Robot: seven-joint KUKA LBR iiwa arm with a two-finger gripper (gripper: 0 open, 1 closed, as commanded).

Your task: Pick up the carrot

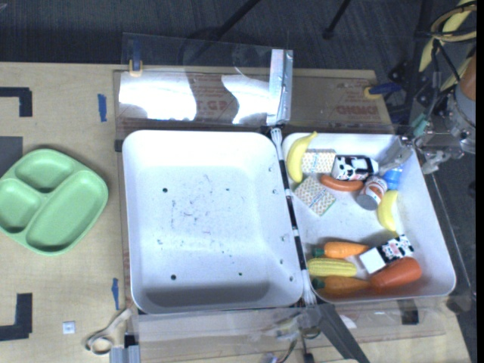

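The carrot (346, 249) is orange and lies on its side in the near part of the right bin (442, 240), just above a yellow corn cob (331, 268). A second orange, carrot-like piece (344, 283) rests along the bin's front wall. A larger red-orange vegetable (395, 274) lies to their right. My gripper (432, 144) hangs at the far right corner of the right bin, well away from the carrot and over the bin's rim. It is seen from the side and partly cut off by the frame edge.
The right bin also holds two bananas (300, 156) (388, 210), a sausage (342, 184), two black-and-white cow toys (352, 167) (396, 248), a small can (370, 196) and a patterned packet (316, 196). The left bin (204, 218) sits beside it. A green divided plate (51, 200) lies at the far left.
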